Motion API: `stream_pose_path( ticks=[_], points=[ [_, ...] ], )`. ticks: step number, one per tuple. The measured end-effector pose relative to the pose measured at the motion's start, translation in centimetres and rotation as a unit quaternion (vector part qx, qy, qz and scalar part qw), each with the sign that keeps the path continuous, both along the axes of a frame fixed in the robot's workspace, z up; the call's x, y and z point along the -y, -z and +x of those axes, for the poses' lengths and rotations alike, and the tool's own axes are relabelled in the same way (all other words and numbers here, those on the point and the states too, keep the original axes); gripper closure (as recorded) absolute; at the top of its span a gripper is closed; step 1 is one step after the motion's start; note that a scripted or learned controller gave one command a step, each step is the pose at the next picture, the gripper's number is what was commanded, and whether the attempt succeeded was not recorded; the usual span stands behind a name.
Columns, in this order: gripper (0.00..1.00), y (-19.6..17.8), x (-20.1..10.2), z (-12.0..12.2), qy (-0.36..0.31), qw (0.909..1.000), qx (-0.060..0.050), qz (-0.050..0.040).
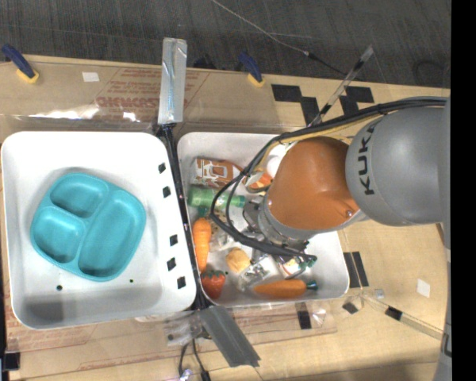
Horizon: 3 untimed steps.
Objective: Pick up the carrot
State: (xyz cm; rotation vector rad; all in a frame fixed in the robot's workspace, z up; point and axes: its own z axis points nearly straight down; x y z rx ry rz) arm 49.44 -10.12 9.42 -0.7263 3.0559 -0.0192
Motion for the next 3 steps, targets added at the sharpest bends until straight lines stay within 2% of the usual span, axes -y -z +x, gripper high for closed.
stream_pose_path(
  ticks=[1,2,3],
  points=[
    [0.00,-0.19,0.02,-0.46,-0.046,0.9989,0.004,-0.0017],
    [0.00,-0.08,0.35,0.20,-0.091,0.9958,0.001,-0.0003],
    [0.00,-0.33,0.29,0.03,-0.223,0.9748,0.004,-0.0044]
  ],
)
